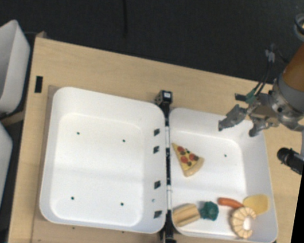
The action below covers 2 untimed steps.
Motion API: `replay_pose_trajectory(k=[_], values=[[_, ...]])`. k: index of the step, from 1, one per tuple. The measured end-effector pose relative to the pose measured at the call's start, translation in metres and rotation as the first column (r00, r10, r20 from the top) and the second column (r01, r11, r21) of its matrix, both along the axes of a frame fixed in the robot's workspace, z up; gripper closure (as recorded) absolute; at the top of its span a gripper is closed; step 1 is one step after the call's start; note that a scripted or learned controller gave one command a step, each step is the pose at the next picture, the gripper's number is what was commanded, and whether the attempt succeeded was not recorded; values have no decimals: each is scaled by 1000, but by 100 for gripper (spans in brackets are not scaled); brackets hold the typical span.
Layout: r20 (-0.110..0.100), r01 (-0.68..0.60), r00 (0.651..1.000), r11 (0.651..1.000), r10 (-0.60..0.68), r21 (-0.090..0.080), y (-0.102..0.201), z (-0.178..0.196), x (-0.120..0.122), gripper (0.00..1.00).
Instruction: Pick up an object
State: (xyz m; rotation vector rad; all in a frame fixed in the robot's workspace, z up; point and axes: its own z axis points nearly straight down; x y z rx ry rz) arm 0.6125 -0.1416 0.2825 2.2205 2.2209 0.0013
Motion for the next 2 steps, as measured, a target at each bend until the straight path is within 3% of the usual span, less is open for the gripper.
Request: replay_pose_trajectory(k=[1,2], values=[[-13,0,1000,1000,0,2,31,-188,-47,0],[9,-3,1000,1000,3,-5,-5,-180,53,0]])
